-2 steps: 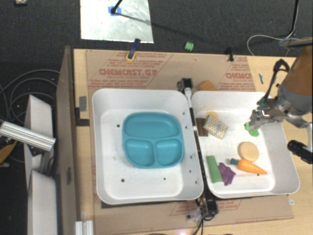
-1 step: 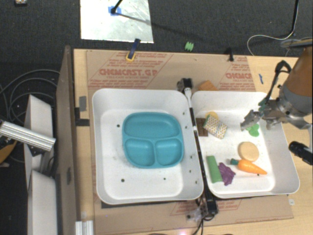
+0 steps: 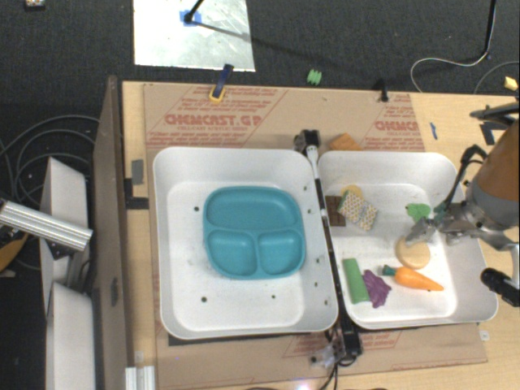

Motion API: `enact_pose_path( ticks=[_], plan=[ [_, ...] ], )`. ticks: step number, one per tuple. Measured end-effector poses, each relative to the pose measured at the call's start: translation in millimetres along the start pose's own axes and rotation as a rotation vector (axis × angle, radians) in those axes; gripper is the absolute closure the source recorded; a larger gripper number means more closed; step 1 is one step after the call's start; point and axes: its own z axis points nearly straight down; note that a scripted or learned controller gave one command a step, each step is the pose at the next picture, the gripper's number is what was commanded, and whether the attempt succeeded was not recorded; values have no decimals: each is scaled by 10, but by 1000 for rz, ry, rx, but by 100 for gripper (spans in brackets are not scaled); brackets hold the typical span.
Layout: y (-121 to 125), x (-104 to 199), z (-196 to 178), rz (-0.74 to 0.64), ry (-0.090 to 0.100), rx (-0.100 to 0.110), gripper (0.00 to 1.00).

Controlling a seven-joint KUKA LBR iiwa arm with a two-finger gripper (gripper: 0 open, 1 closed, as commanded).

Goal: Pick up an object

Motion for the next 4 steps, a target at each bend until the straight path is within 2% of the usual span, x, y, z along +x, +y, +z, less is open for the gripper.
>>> enact_pose_path(
  ticks=[1, 2, 3, 4],
  plan=[
    [-193, 310, 383, -5, 2, -6, 0],
    [452, 260, 350, -10, -2, -15, 0],
    [-16, 308, 370, -4, 1, -4, 0],
    [15, 306, 257, -6, 0, -10, 100]
  ],
)
